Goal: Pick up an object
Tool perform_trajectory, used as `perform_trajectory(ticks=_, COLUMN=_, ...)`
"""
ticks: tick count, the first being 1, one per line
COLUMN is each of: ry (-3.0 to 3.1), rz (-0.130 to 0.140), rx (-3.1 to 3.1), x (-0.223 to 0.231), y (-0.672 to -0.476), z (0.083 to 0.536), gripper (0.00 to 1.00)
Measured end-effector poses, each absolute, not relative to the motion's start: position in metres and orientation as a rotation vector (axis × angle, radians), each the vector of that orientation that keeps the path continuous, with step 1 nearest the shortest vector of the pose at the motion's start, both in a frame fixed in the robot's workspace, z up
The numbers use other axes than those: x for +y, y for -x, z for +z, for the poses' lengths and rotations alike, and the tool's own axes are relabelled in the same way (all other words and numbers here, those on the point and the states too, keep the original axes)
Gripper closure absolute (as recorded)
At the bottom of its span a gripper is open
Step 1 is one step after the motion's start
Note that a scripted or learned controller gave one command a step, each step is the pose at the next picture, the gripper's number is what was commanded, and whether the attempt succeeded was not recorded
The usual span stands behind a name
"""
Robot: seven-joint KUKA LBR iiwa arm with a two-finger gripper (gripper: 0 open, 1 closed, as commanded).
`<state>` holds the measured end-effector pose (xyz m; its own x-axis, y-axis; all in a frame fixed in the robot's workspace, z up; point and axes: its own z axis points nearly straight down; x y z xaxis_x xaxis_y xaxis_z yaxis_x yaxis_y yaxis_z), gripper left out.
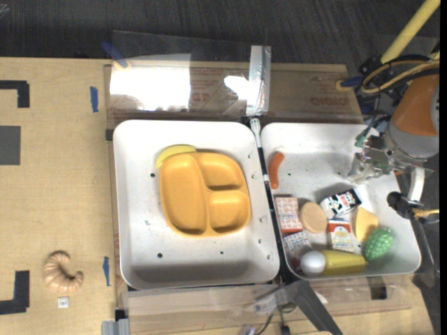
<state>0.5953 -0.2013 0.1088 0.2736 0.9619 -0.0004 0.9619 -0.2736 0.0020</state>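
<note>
Lying clustered in the near half of the right bin [293,142]: red-patterned carton [287,213], round tan piece [313,218], black-and-white carton [340,203], small orange-white box [342,236], yellow wedge [364,222], green bumpy item [378,244], yellow cylinder [341,261], white ball [313,262]. Orange-red sausage-shaped piece [276,169] lies apart, just beside the bin's left wall. Gripper [371,162] sits over the bin's far right part, nothing seen between its fingers; whether they are spread or closed cannot be told. Left bin [133,187] holds an orange divided tray [205,192] with a yellow item [173,152] touching its far edge. On the tabletop [49,187], well left of both bins, a tan curled item [63,271].
</note>
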Motion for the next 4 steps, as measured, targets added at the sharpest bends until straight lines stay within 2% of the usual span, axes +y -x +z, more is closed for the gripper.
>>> perform_trajectory(ticks=1, ry=-2.454, rz=0.006, rx=1.955, x=-0.21, y=-0.565, z=0.088, gripper=1.0)
perform_trajectory(ticks=2, ry=-2.545, rz=0.007, rx=1.835, x=-0.208, y=-0.562, z=0.088, gripper=1.0)
perform_trajectory(ticks=3, ry=-2.562, rz=0.004, rx=1.81, x=-0.211, y=-0.508, z=0.087, gripper=1.0)
perform_trajectory(ticks=4, ry=-2.466, rz=0.006, rx=1.94, x=-0.185, y=-0.49, z=0.178, gripper=1.0)
